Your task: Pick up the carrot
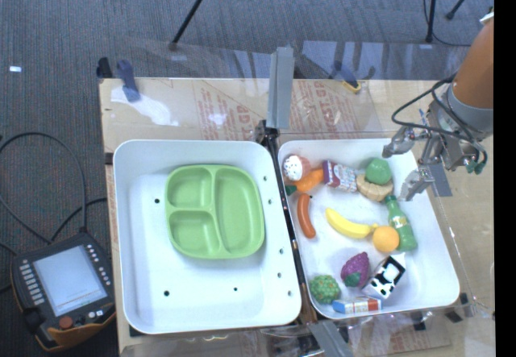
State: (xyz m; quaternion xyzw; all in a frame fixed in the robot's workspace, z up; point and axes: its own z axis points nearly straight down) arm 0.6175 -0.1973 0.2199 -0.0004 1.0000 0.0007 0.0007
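Note:
The carrot (310, 180) is a short orange piece with a green end, lying in the upper left part of the right bin (447, 267), beside a white speckled egg (293, 166). A longer orange-red sausage (306, 217) lies just below it. My gripper (409, 165) hangs over the bin's upper right corner, well to the right of the carrot. Its fingers stand apart with nothing between them. A green-topped burger (377, 178) and a small bottle (343, 176) lie between the gripper and the carrot.
The right bin also holds a banana (348, 224), an orange (386, 239), a green bottle (401, 226), purple grapes (355, 268), broccoli (325, 288) and a cow-patterned carton (389, 276). A green divided plate (215, 210) sits in the left bin (137, 267).

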